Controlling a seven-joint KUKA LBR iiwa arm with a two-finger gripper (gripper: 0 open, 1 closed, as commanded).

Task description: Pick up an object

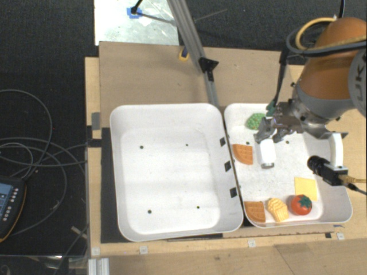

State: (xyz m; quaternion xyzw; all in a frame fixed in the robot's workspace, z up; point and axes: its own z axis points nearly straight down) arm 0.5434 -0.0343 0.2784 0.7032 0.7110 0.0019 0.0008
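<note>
The object under the gripper, a small white cylinder, lies in the right bin with its long axis running roughly from the far side toward the near side, its darker grey end nearest us. We cannot tell whether the gripper has it between its fingers or merely hangs just above its far end, nor whether those fingers are open or closed.

Going by size, we see first the counter, a tan board carrying both bins. The left bin is the larger-looking of the two, its white floor marked by four small dark dots. The right bin sits touching it along a shared edge, where three small black clips show.

Next comes the arm, grey with its orange band, reaching in over the right bin's far corner.

Within the right bin we count several items. A yellow square block lies near the right wall. A red tomato-like toy with a green top sits just in front of it, beside a yellow ridged piece and an orange wedge along the near wall. Another orange waffle-patterned piece lies near the left wall, just beside the white cylinder. A green leafy piece rests near the far wall, close to the gripper.

We can read no writing on any of these things.
</note>
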